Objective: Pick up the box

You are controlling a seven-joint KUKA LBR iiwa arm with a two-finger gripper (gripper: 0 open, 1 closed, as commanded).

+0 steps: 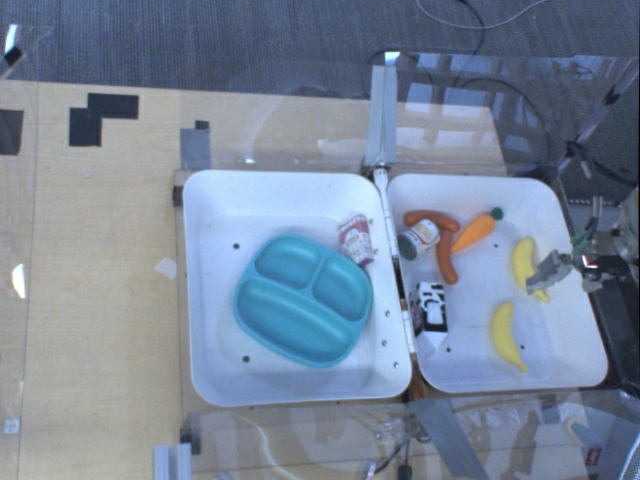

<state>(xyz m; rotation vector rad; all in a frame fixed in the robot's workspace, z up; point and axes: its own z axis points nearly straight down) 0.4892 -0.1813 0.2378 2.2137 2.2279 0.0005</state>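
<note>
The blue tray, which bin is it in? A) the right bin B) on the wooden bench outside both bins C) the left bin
C: the blue tray lies flat in the left bin, while the bananas, carrot and sausages are in the right bin.
</note>
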